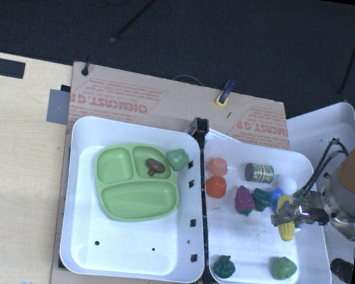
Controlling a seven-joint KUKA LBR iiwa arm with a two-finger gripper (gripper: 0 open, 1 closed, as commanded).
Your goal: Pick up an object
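two shallow white plastic bins are seen side by side on a sheet of printed brown cardboard (170,107) laid over a pale wooden bench (7,164), viewed from above at a slant. the left bin (76,235) is occupied by a light green divided plastic tray (134,198), in whose upper right compartment a small brown lump (155,166) is lodged; a muted green block (177,158) is set against the tray's upper right corner.

the right bin (253,257) is strewn with small toys. a pale pink round piece (217,166) and an orange-red round piece (215,187) are lined up near the bin's left wall, the pink one above the orange. a small tin can with a green label (259,173) is lying on its side toward the far wall, with a white ball (287,184) just beside it. a purple toy (243,201) and a dark teal toy (261,199) are bunched together near the middle. a dark green leafy toy (224,266) and a lighter green rounded toy (283,268) are left along the near wall, well apart.

the grey two-finger gripper (291,215) is brought in from the right and positioned low over the right bin, directly at a yellow toy (287,230) with a blue piece (276,195) close by. whether the yellow toy is gripped cannot be told, and the gripper's state cannot be made out at this scale.
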